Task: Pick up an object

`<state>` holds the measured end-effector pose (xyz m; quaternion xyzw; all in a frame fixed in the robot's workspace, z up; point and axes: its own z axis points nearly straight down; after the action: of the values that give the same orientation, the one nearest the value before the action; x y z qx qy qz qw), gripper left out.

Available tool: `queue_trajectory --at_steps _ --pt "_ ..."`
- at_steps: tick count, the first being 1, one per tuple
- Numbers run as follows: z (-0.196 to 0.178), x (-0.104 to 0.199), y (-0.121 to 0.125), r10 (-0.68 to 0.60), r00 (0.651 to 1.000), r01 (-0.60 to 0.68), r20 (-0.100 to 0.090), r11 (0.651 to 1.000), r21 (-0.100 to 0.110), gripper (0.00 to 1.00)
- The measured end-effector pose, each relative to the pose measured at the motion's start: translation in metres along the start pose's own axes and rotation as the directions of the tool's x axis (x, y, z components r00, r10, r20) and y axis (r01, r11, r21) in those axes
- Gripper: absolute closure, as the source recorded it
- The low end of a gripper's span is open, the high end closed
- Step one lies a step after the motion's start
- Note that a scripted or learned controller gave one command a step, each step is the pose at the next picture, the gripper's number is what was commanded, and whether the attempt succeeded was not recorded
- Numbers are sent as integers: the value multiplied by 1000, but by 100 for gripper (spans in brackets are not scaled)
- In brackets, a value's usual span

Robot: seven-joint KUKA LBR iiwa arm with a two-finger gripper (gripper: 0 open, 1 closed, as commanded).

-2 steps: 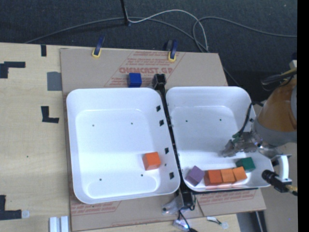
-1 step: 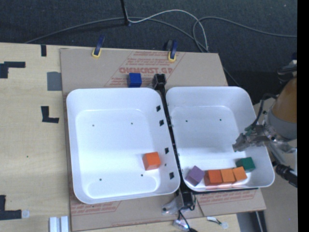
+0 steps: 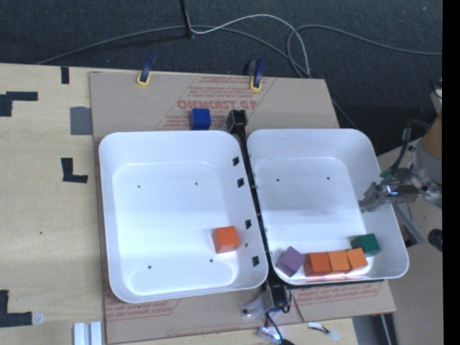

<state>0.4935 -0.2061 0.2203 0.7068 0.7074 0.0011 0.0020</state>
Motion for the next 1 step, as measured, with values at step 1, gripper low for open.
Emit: queue_trajectory --at_steps 1 --pt "7 0 0 1 1000 -1 -1 1000 5 100"
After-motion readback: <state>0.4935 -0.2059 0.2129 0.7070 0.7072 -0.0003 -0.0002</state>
